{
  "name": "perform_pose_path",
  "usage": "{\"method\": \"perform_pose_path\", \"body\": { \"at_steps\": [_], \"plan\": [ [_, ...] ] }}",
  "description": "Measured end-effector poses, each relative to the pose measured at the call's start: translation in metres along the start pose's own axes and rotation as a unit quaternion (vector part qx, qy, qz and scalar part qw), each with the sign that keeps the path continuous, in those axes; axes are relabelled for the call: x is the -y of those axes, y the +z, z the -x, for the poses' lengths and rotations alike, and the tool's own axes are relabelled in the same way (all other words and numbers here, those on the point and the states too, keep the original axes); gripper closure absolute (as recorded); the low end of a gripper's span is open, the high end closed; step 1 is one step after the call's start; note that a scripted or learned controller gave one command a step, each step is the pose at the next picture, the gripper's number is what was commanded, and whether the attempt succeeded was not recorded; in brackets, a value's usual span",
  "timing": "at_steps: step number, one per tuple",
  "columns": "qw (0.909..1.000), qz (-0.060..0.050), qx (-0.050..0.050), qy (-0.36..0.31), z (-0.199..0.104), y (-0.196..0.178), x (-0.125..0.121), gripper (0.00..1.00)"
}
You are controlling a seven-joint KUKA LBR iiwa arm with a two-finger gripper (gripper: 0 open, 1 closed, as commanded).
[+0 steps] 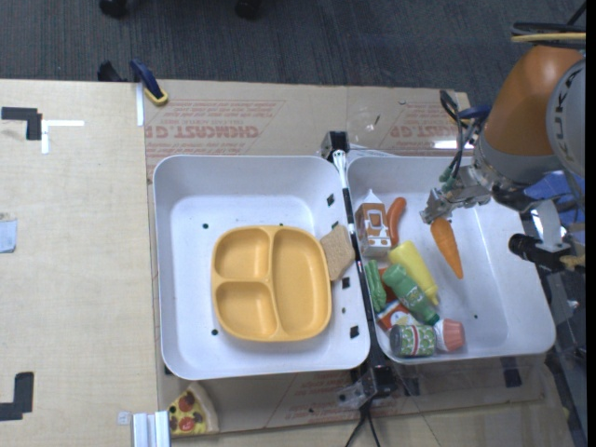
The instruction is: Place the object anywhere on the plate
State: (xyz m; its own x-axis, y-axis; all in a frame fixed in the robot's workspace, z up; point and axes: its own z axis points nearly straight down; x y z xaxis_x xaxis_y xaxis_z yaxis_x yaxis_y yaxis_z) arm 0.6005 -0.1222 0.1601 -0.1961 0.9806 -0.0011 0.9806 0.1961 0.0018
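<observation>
A yellow plate (298,282) with three compartments lies in the left white bin (186,212). Over the right bin (498,301), my gripper (443,209) is shut on the thick top end of an orange carrot (448,247). The carrot points down and toward the front, just right of the heap of toy food. The plate sits well to the left of the gripper, across the wall between the bins.
A brown bread slice (337,252) leans at the plate's right rim. The right bin's left side holds a small carton (373,228), a red sausage (397,217), a yellow bottle (415,270), green items (402,291) and a can (416,340). A pizza-slice toy (190,413) lies outside, front left.
</observation>
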Motion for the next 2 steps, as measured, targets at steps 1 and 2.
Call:
{"method": "perform_pose_path", "body": {
  "at_steps": [1, 2],
  "plan": [
    [0.9994, -0.001, 0.0, 0.036, -0.0803, -0.0317, -0.0181, 1.0],
    [0.9994, -0.001, 0.0, 0.036, -0.0799, -0.0317, -0.018, 0.0]
  ]
}}
